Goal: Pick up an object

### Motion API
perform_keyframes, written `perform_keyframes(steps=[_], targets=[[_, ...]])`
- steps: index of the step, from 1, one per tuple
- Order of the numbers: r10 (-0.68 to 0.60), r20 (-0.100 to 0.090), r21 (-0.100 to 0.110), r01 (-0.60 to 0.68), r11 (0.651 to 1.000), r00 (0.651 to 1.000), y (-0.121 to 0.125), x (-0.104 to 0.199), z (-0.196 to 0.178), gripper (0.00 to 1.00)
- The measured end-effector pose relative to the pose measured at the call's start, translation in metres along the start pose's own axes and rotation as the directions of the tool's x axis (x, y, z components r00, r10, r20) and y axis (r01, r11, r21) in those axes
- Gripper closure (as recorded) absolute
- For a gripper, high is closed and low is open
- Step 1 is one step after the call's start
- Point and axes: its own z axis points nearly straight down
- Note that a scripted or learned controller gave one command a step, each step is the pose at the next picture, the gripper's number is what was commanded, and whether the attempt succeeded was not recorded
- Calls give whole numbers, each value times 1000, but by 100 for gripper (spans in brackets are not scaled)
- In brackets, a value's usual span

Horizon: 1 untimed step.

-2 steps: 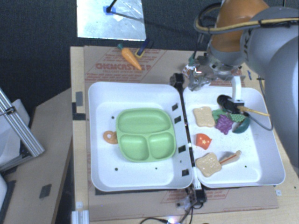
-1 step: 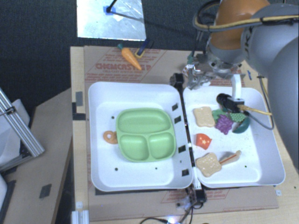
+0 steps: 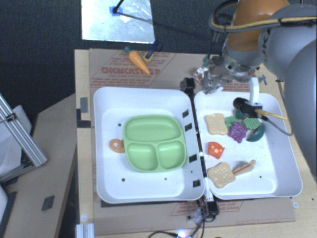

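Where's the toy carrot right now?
The toy carrot lies outside both bins, on the cardboard behind the left bin, just below the silver sheet.

arm (image 3: 292, 43): cut off at right edge | teal item (image 3: 256, 133): partly hidden, shape unclear

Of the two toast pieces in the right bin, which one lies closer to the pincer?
The upper toast, beside the purple grapes; the other toast lies at the bin's near edge.

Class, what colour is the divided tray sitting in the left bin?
Light green: the divided tray in the left bin, seen in the camera view.
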Motion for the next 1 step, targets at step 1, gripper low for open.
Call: perform_keyframes(steps=[1], targets=[[-6, -1, 1, 6, 1000, 1000, -3, 16, -4, 100]])
